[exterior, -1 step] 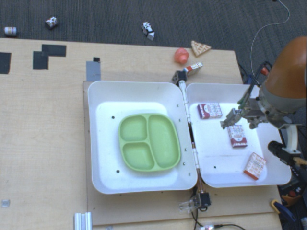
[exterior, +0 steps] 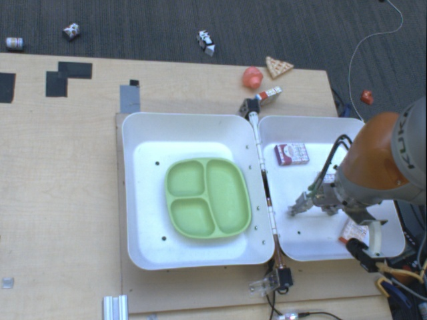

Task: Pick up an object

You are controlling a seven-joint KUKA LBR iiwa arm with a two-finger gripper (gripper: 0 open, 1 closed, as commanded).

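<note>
**Arm over right bin, gripper low near bin floor**

The arm [exterior: 377, 159] enters from the right and extends over the right bin [exterior: 283, 245]. The gripper [exterior: 298, 207] sits low over the middle of that bin's floor, pointing left toward the divider between the bins. Finger state: cannot be determined from this view (the tips appear as a small grey blur), and nothing can be made out between them.

Objects in the right bin:
- A small red-and-white box [exterior: 291, 154] lies flat near the far left corner, apart from the gripper.
- A white-and-red packet [exterior: 353, 231] lies by the near right side, partly under the arm.

The left bin [exterior: 133, 199] holds a green divided plate [exterior: 207, 198], lying flat near its centre.

A pink ball [exterior: 252, 77] rests on the bench beyond the bins.
</note>
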